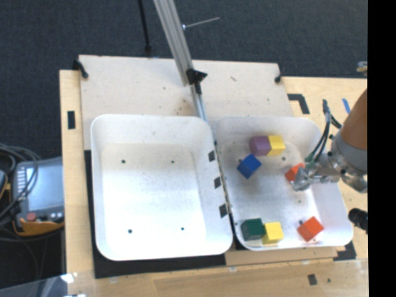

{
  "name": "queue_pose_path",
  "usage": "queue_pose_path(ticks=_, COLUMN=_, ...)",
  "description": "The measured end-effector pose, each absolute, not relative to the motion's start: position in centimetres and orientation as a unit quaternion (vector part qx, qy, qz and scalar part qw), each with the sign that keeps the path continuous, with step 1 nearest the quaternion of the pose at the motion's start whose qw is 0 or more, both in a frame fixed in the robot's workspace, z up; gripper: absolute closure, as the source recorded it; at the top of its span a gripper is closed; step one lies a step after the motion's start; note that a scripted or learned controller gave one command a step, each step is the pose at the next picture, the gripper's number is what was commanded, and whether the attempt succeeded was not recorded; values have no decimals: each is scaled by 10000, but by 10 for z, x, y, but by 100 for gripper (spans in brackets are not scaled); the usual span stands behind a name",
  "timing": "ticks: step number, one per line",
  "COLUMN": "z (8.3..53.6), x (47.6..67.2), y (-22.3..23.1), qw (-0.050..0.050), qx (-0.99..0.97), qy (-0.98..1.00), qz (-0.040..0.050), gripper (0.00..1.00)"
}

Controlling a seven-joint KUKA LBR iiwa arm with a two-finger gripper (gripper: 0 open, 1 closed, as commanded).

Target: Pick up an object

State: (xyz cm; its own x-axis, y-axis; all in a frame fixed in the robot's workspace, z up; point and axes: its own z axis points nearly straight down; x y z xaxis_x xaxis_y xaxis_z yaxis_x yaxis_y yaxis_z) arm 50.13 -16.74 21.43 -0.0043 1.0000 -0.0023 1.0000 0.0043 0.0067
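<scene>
Camera view: gripper [299, 181], grip unclear, touches orange block [292, 172] in right bin [334, 228].

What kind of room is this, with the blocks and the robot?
Probably a robot test lab: a robot arm reaches over two white bins on a wooden bench, with coloured blocks to pick up and a control box beside it.

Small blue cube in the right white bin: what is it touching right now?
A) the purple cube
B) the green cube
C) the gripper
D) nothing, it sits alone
D: the small blue cube sits on bare floor of the right white bin, apart from the purple cube up and to its right.
</scene>
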Motion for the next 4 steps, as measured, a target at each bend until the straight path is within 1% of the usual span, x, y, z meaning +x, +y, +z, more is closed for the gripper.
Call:
queue_pose_path(ticks=1, z=225, x=527, y=-120, qw=9, qx=7043, qy=7099, qz=15, gripper=100)
queue_pose_path(ticks=2, z=225, x=539, y=-79, qw=2, qx=7044, qy=7098, qz=9, gripper=100)
queue_pose_path(ticks=4, z=247, x=576, y=28, qw=2, qx=7042, qy=7100, qz=16, gripper=100)
